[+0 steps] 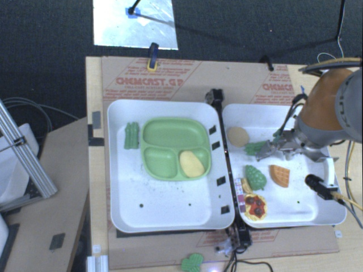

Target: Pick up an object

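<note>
Likely target: green piece [254, 149], lying in the upper-left part of the right bin [295, 205], near the divider w/ the left bin [170, 208]. Gripper [271, 148] sits low at the piece's right end, touching or v. close. Can't tell if it's spread, closed or pinching the piece, since the tip is blurred & the arm covers part of it. So no grip confirmed.

Around it:
- Tan bun [237, 135] is up-left, close to the piece.
- Broccoli [256, 177] is below the piece.
- Orange wedge [279, 175] is just beside the broccoli, below the gripper in view.
- Pizza [255, 207] is lower down, by the bin's front-left corner.

Further out, the left bin holds a green plate [170, 132] w/ a yellow lump [191, 164] in its lower-right compartment. Beans [131, 135] lie to the plate's left, apart from it.

Risks, my read:
- Piece is small & irregular, and the approach seems to be from one end. The gripper may catch only an edge, so the piece slips out on the lift.
- If the close is off-centre, the piece gets shoved toward the bun or bin wall, not caught.
- Bun is so near it could be nudged, or trapped along w/ the piece.
- Gripper is low & the wedge close, so the wrist may knock the wedge on the way up.
- Piece looks like toy plastic, prob. slick, so a weak hold could drop it back into the bin.
</note>
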Robot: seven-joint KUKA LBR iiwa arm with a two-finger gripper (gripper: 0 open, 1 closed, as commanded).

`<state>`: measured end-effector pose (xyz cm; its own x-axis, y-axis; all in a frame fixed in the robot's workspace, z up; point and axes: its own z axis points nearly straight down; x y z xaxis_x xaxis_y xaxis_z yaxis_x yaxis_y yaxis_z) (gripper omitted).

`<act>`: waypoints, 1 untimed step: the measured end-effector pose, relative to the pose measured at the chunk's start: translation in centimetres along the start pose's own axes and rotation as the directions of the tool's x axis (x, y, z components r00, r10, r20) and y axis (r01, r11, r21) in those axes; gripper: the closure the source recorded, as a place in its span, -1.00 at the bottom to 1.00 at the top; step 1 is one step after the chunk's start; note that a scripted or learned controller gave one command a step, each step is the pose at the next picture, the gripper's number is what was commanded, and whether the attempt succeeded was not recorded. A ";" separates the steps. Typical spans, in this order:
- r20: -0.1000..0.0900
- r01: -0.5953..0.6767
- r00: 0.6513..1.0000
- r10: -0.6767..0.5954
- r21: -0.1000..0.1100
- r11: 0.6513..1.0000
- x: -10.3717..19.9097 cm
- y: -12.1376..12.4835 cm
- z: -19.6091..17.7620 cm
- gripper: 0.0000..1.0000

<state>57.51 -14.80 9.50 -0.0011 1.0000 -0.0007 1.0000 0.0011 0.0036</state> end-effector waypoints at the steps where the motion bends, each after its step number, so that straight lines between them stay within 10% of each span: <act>1: -0.001 -0.001 1.000 0.001 0.005 1.000 -0.5 -2.4 1.1 -1.00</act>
<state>55.16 -15.27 8.38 0.0000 1.0000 -0.0001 1.0000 0.0000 -0.0011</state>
